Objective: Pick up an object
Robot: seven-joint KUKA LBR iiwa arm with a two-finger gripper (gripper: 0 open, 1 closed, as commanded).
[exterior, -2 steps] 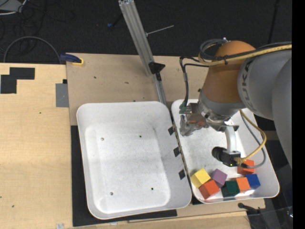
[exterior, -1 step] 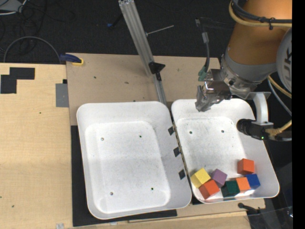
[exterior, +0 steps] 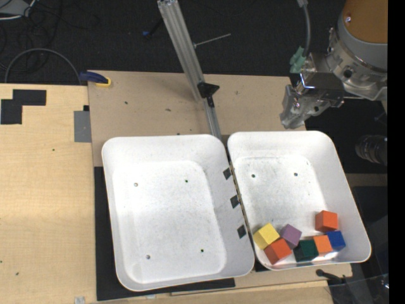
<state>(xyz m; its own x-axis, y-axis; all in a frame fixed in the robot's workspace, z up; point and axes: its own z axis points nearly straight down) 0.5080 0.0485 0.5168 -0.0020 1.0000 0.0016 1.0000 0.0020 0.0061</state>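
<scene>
We see the gripper point(exterior: 295, 114) hanging above the far rim of the right bin point(exterior: 335, 163), up near the bench's back edge; whether it is released or clenched we cannot tell from this angle. The blocks sit well apart from it, clustered in that bin's near corner: a yellow block point(exterior: 266, 234), a purple block point(exterior: 291, 234), a red block point(exterior: 277, 251), a green block point(exterior: 306, 250), two orange blocks (one point(exterior: 326, 220) apart, the other point(exterior: 322, 243) beside green) and a blue block point(exterior: 336, 239). The left bin point(exterior: 120, 170) lies alongside.
</scene>
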